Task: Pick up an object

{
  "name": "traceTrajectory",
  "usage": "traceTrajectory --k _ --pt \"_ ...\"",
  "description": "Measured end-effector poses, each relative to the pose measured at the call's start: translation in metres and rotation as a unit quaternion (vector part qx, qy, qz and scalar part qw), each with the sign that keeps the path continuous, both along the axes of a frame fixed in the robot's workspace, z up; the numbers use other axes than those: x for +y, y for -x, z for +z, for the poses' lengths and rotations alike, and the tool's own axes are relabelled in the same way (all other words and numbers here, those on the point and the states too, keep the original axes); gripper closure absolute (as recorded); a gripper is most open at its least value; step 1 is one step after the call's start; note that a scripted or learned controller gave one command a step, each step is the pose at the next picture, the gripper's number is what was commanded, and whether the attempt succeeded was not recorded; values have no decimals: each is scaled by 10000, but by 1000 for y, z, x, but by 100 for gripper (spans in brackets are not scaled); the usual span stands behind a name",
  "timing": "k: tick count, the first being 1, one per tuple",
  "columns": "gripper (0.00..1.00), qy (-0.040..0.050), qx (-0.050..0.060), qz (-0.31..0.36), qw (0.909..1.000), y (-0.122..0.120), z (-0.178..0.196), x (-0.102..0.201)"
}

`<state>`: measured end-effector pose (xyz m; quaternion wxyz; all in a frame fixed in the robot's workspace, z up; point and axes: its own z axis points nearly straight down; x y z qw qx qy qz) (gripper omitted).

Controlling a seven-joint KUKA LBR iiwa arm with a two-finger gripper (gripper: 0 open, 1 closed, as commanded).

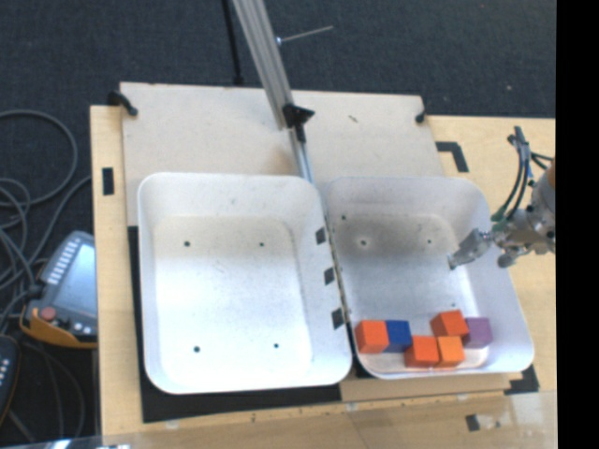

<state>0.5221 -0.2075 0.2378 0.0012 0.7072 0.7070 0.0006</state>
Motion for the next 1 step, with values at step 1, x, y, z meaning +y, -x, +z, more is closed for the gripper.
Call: traceTrajectory --k 1 --pt "100 8 -18 6 10000 -1 11 -1"
